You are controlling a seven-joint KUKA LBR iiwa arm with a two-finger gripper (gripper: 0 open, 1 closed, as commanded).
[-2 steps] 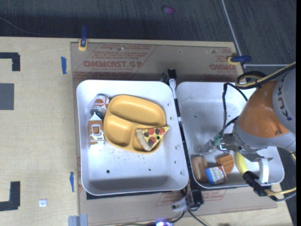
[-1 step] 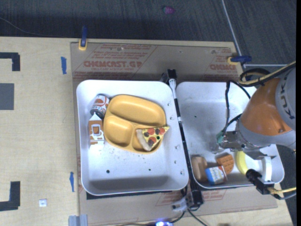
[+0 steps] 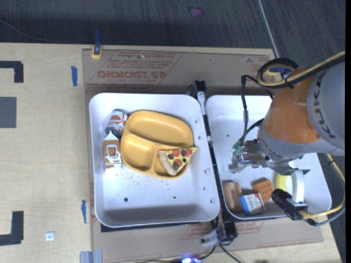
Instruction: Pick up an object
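Right bin (image 3: 230, 114) front corner crowded: small blue-and-white carton (image 3: 252, 203), orange cracker-like block (image 3: 263, 188), brown piece (image 3: 231, 192), yellow-white item (image 3: 287, 183). Gripper (image 3: 245, 156) hovers just above the cluster; finger state — cannot tell, wrist blocks view. Best bet: descend straight on carton, avoid neighbours. Left bin (image 3: 104, 163) holds yellow divided plate (image 3: 153, 141), pizza slice (image 3: 176, 159), can (image 3: 115, 123).

The bench (image 3: 38, 163) is pale wood with black marks and blue tape bits along its left part. A brown cardboard sheet (image 3: 164, 70) with red print lies on it. Two white bins sit side by side on the sheet: left bin (image 3: 153, 210), right bin (image 3: 230, 111), rims touching.
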